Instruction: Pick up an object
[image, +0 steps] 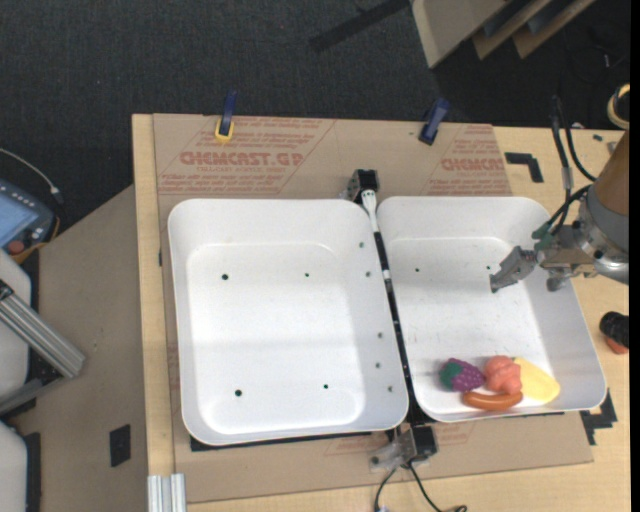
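Nearest the camera, the toy food is clustering in the front corner of my right bin (560, 300): purple grapes (462, 374), an orange sausage (492, 400), a pink piece (505, 374) and a yellow piece (540, 384), all touching. Farther back, my gripper (530, 268) is hovering with fingers apart and nothing between them. I'm judging the grapes, sitting at the cluster's edge, the cleanest target, so I'm wanting to straddle just them.
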